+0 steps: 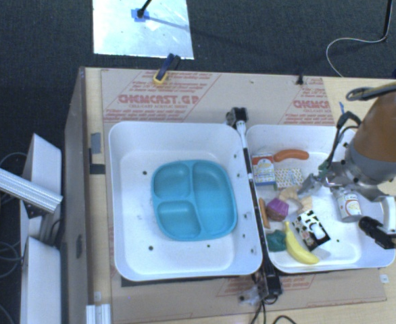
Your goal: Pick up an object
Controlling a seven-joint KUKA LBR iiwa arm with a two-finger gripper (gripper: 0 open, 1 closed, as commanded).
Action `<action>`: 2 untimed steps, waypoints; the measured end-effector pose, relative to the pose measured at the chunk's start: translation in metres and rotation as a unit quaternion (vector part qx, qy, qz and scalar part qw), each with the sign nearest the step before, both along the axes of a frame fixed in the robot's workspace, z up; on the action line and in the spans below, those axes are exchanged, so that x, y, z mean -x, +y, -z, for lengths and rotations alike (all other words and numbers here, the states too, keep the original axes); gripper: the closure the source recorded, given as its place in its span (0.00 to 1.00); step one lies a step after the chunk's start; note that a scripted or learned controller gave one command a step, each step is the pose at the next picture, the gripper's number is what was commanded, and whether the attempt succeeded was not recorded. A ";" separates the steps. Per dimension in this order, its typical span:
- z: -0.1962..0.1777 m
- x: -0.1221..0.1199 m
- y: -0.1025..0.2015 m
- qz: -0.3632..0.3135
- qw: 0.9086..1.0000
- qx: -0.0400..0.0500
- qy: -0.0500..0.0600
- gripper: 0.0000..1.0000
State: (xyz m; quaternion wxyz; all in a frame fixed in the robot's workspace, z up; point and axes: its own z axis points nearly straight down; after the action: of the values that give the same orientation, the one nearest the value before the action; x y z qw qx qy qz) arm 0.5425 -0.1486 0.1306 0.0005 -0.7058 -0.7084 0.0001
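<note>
Lower right, we see the banana (pixel 300 246) lying with its long axis running from upper left to lower right; the gripper's (pixel 311 184) state we cannot tell.

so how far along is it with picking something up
Done: the arm has reached into the right bin, and the gripper is low among the toys by the purple object. In hand: nothing visibly between its fingers. Left: grasp and lift; the banana and hot dog lie in the bin.
</note>
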 end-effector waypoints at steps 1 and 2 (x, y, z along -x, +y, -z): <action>0.047 -0.034 0.056 0.000 1.000 0.000 -0.001 0.00; 0.046 -0.082 0.033 0.000 1.000 0.001 -0.001 0.00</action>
State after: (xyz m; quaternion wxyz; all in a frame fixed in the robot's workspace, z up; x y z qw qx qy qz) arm 0.6249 -0.1155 0.0846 -0.0009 -0.7057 -0.7085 -0.0003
